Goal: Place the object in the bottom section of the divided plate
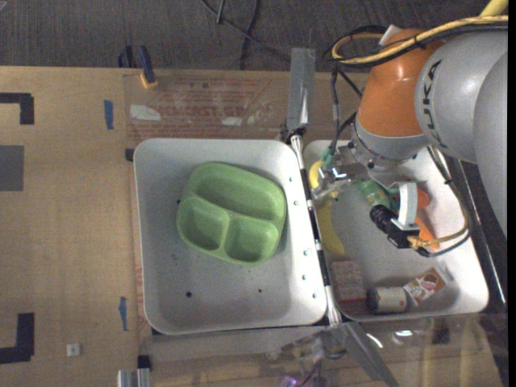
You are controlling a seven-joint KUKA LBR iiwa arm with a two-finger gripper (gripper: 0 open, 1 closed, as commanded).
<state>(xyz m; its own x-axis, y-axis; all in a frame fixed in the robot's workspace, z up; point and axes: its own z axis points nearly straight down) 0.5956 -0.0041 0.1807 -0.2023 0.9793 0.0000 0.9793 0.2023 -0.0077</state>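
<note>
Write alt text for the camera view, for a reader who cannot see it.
A grey and orange arm reaches over the right bin, which holds a banana, a small can and other items. The left bin holds a green divided plate with nothing in its sections.

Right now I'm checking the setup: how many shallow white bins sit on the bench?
2: the left white bin holds the green divided plate; the right white bin lies under the grey arm.

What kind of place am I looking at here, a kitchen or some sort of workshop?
Most likely a robotics lab test bench, not a kitchen: a grey and orange arm reaches over two white bins, tape marks dot the wooden bench, and cables trail behind.
</note>
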